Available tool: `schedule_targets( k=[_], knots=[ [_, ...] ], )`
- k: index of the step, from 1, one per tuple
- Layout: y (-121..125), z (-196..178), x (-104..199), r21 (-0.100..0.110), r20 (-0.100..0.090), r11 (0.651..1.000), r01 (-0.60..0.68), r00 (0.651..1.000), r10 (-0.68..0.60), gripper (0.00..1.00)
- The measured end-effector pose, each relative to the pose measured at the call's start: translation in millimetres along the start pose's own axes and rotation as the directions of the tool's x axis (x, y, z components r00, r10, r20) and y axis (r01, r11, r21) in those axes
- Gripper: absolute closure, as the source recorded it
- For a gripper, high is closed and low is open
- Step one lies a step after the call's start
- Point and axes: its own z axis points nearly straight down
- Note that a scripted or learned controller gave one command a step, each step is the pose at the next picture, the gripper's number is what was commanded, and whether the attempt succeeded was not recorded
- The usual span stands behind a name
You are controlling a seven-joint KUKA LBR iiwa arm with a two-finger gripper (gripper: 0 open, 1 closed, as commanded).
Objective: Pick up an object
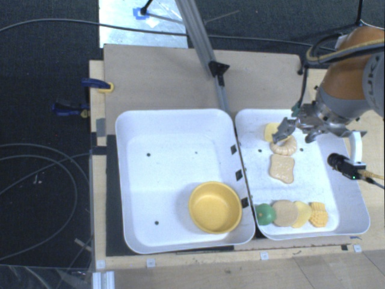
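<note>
While the grey arm's two-finger gripper point(299, 131) hangs over the right white bin point(346, 191), its fingers spread apart and clamped on nothing, it partly hides a pale yellow piece point(271, 130) and a tan ring-shaped pastry point(286, 147). Below lies a beige bread-like slice point(281, 168). A yellow plastic bowl point(215, 206) sits in the left white bin point(156, 161).

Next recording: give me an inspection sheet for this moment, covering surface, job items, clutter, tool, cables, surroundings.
Surface: tan bench bearing left bin and right bin.
Job's things: yellow bowl in left bin; in right bin, beige ring piece, bread-shaped piece, green ball, round beige piece, yellow waffle piece.
Clutter: nothing seen.
Tool: tool above the ring piece, holding nothing visible.
Cables: black cables on floor.
Surroundings: dark carpet, clamps at bench edge.
</note>
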Motion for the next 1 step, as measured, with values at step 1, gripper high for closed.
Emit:
schedule_targets(
  k=[1],
  knots=[
    [-1.4, 41.8, -0.9, 0.001, -0.001, 1.0, 0.0, 1.0, 0.0, 0.0]
  ],
)
